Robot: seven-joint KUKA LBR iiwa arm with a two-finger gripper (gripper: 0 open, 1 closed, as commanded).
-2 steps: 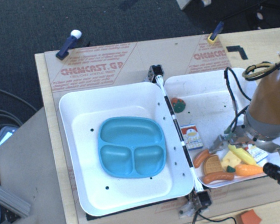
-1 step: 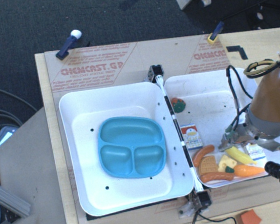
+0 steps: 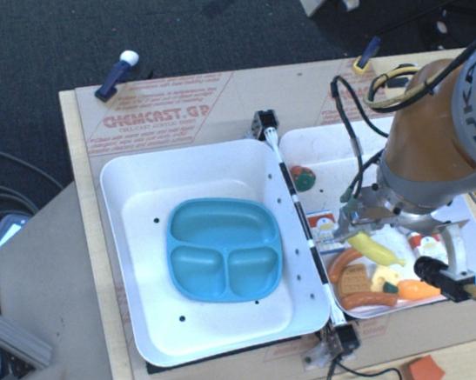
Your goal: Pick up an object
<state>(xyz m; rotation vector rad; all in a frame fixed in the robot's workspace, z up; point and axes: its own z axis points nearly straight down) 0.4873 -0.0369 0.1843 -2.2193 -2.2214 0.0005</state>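
My gripper reaches down into the right bin, near its left wall, below the grey and orange arm. A yellow toy banana lies just below and to the right of the gripper, close to it; whether they touch I cannot tell. Around the banana lie a red sausage, a brown bun piece, a small yellow piece and an orange carrot. A green and red toy sits further back in this bin.
The left bin holds a blue divided plate. A small printed card lies by the divider between the bins. A red and white item sits to the right, partly hidden by the arm. An orange block rests off the bench front.
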